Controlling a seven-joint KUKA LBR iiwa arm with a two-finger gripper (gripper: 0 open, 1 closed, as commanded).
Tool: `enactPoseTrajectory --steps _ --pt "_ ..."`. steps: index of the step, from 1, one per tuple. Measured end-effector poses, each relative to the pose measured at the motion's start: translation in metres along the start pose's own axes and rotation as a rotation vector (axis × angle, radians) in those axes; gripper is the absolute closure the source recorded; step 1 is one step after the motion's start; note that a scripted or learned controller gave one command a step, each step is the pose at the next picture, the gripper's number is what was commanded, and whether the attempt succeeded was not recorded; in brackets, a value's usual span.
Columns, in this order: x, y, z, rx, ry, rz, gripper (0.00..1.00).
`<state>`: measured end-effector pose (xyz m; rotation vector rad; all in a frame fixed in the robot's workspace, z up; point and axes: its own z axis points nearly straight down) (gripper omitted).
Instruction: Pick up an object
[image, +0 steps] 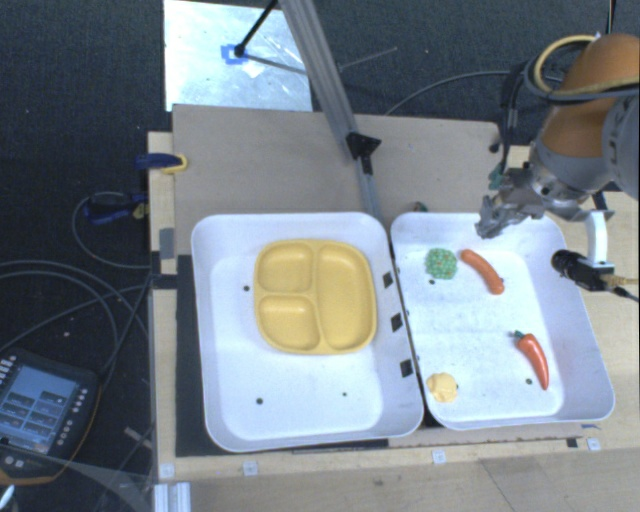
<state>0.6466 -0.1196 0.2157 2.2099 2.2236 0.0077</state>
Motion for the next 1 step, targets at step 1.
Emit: enactPoseTrajectory --steps 1 --pt "0.0 0.002 -0.0489 0.001 0.0 -0.002 1.0"
